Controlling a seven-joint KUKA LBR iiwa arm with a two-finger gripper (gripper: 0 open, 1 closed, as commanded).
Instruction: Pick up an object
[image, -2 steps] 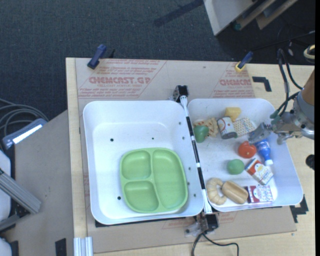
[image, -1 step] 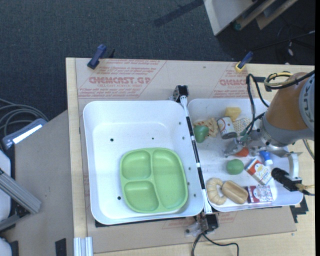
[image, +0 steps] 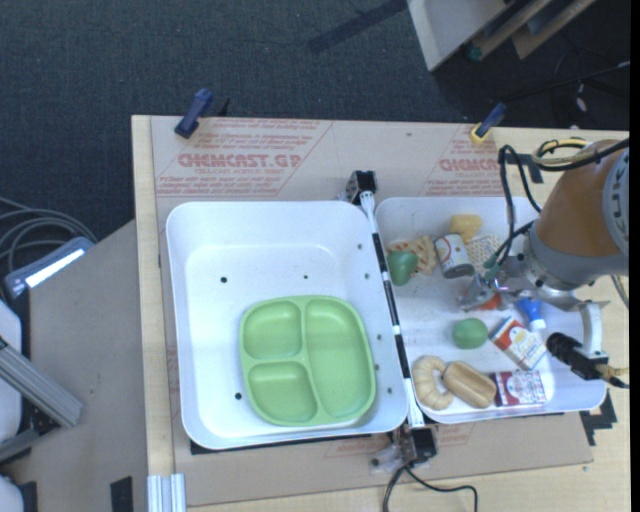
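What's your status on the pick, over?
Gripper low in right bin, among the toys. Nothing seen held. Green ball just below it, small bottle alongside. Green tray in left bin.

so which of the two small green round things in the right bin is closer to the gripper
The round green ball in the middle of the right bin, just below the gripper. The darker green one lies farther off, against the bin's left wall.

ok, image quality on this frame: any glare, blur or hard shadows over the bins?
Camera view: lighting is even and soft, with no hard shadows in either bin. The left bin looks bright but not blown out, and the green divided tray reads cleanly. The small objects in the right bin are soft and low in detail, and the area around the gripper is cluttered, so the finger state is unclear.
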